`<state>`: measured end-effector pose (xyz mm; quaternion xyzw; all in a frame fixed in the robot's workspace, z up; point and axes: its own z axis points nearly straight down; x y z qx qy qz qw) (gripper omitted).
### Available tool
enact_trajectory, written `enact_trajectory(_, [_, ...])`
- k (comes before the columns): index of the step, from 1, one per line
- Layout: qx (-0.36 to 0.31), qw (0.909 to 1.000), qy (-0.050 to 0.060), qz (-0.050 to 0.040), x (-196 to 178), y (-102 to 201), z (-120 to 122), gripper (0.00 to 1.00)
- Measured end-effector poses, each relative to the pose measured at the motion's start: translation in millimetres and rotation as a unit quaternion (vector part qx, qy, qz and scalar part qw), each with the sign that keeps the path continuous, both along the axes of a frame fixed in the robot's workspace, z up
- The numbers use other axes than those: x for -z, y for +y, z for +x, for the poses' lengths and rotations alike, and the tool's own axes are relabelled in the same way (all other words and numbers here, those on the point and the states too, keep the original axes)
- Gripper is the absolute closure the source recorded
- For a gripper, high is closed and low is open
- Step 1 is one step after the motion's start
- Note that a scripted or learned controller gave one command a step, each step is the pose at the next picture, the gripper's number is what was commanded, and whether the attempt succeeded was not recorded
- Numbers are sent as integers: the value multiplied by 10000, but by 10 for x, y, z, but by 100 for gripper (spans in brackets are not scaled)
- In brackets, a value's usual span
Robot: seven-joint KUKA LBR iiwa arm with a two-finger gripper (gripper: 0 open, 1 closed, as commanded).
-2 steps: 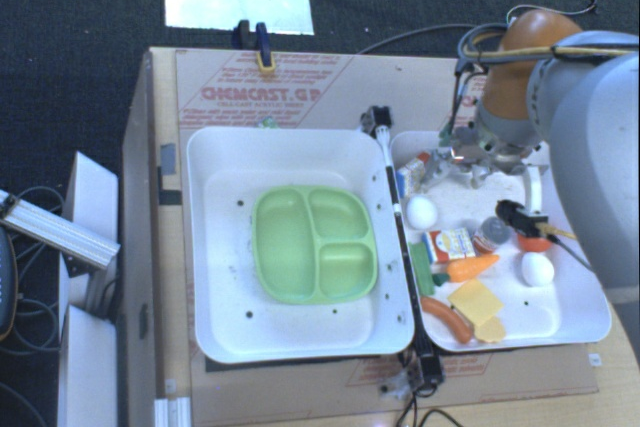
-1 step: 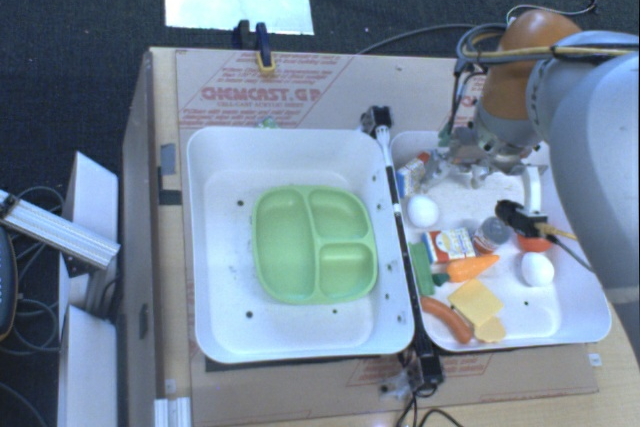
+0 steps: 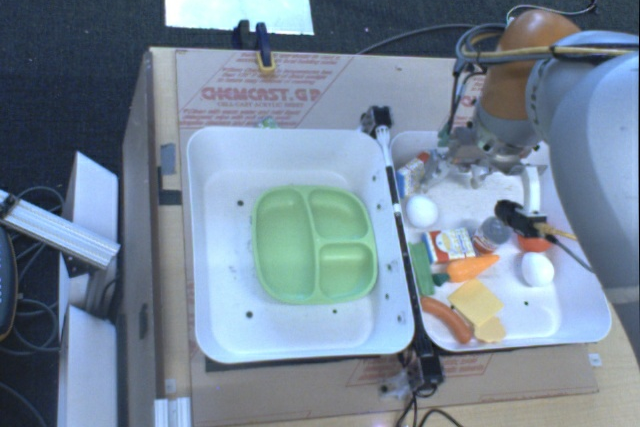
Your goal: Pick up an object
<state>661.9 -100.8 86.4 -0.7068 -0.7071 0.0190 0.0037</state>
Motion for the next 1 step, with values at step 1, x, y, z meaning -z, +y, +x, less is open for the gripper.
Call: enact_trajectory(1, [1,10000,0,-3,0,3,0,0])
